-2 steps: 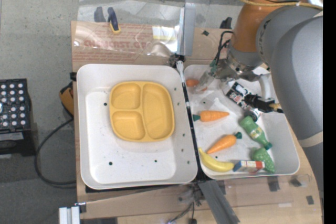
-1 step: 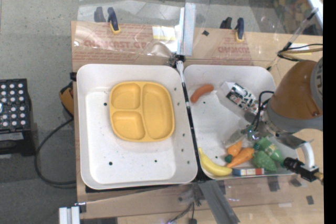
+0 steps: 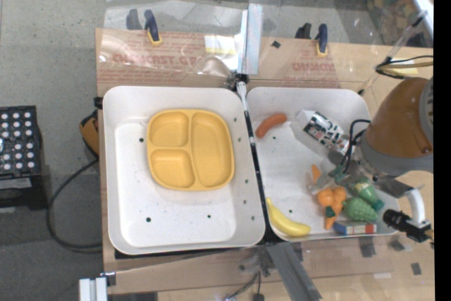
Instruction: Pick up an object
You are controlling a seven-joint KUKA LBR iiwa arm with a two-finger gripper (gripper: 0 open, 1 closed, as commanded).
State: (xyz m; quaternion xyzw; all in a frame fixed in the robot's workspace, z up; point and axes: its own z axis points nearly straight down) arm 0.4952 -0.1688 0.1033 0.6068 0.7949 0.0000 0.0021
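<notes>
The right bin (image 3: 296,99) holds several toy foods. An orange sausage (image 3: 271,124) lies near its back left, and a white packet with a black label (image 3: 320,129) lies tilted beside it. A yellow banana (image 3: 286,221) rests at the front left corner. Orange pieces (image 3: 329,197), a green knobbly item (image 3: 361,207) and a small colourful box (image 3: 354,228) cluster at the front right. My gripper (image 3: 343,167) reaches down from the grey and orange arm (image 3: 398,127) right above this cluster, just in front of the packet. The wrist hides what is under it.
A yellow divided plate (image 3: 190,149) lies in the left bin (image 3: 127,222). The ridge between the two bins (image 3: 250,151) runs down the middle. Blue clamps (image 3: 151,26) hold plastic sheeting behind the bins. A black cable (image 3: 67,183) loops at the left of the bench.
</notes>
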